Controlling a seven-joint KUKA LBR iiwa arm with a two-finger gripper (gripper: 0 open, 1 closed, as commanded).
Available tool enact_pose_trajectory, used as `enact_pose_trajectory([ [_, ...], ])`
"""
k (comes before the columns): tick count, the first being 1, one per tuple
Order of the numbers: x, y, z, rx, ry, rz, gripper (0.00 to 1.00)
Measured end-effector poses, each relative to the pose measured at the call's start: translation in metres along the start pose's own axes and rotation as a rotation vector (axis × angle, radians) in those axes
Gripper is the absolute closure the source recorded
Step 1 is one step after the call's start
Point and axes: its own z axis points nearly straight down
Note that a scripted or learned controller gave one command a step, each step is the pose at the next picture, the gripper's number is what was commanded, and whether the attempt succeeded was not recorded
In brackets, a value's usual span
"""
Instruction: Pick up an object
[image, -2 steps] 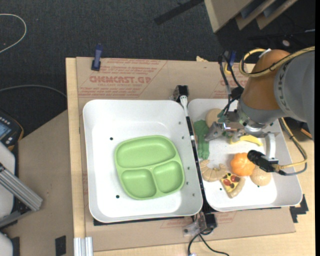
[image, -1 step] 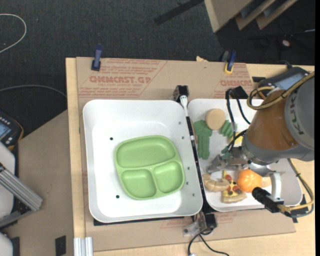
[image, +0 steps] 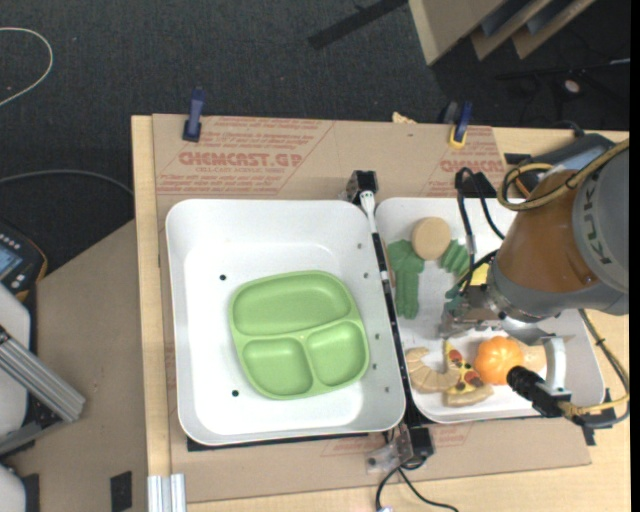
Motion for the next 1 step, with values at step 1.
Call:
enact_pose_trajectory([
  [1, 0.0974, 0.0319, -0.0915, -0.009, 0.002, -0.012, 1.0],
])
